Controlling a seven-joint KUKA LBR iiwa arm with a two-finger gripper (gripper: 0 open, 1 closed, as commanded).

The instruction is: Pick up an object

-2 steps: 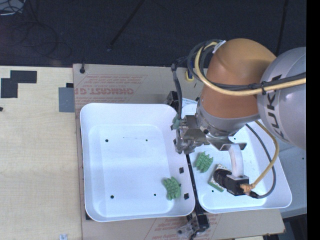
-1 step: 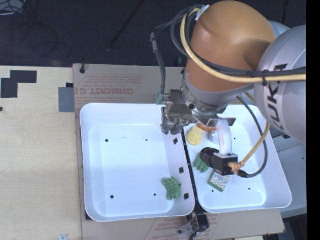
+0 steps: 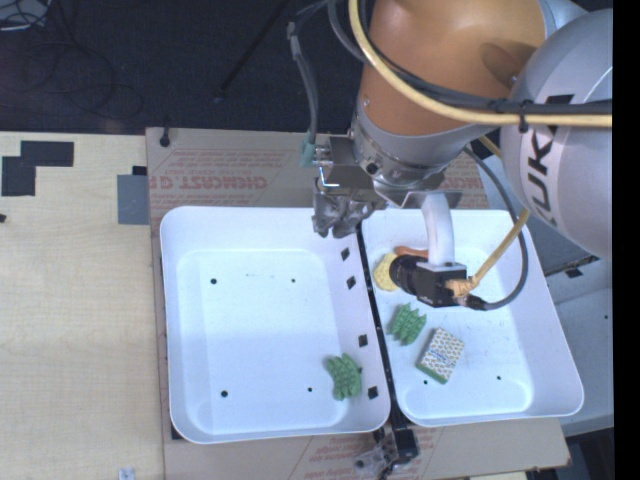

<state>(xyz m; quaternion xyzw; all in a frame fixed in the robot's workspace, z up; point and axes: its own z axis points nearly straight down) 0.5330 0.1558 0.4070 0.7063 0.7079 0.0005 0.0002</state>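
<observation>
Light was bright and even on the two bins (image 3: 250, 230), nearly washing out their white floors. The arm (image 3: 450, 58) cast a soft grey shadow over the left bin's upper half. The background above was dark. Edges looked slightly soft throughout.

Arm reaches in from right; gripper (image 3: 338, 223) points down, seemingly empty.

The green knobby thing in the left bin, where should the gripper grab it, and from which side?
Probably from straight above, closing across the middle of the green knobby piece. It lies low in the left bin, close to the divider wall, which likely blocks a sideways approach from the right.
</observation>
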